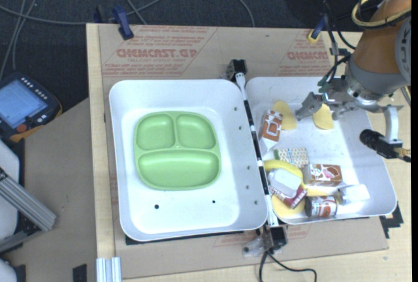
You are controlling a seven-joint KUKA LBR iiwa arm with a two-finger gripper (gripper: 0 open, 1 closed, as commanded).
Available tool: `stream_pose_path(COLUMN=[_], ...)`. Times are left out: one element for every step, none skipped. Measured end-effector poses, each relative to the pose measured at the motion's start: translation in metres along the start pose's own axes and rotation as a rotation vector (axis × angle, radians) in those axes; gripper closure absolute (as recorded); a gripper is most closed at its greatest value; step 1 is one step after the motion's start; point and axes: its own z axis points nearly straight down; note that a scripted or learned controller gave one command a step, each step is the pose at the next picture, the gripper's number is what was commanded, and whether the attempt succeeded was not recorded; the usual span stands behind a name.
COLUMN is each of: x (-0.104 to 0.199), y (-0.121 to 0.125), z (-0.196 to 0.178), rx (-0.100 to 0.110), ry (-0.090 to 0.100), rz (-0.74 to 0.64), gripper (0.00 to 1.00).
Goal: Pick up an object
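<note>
Objects for picking are all piled in the right bin [382, 173], and I've got the end effector [321, 103] hovering with fingers apart near a yellow piece [323, 117], so next I'd drop and close on it.

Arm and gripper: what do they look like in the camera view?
The arm is grey with a rounded orange band above the wrist, and a yellow cable loops over its top. Below sits a silver-grey metal wrist section. The gripper is grey metal, with dark cabling beside it.
</note>
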Motion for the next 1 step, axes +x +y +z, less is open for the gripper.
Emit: stream_pose_path(x=[-0.0418], y=[0.0405], z=[-0.0273], rx=[-0.001], ry=[-0.001], rz=[0.000], gripper=[0.00])
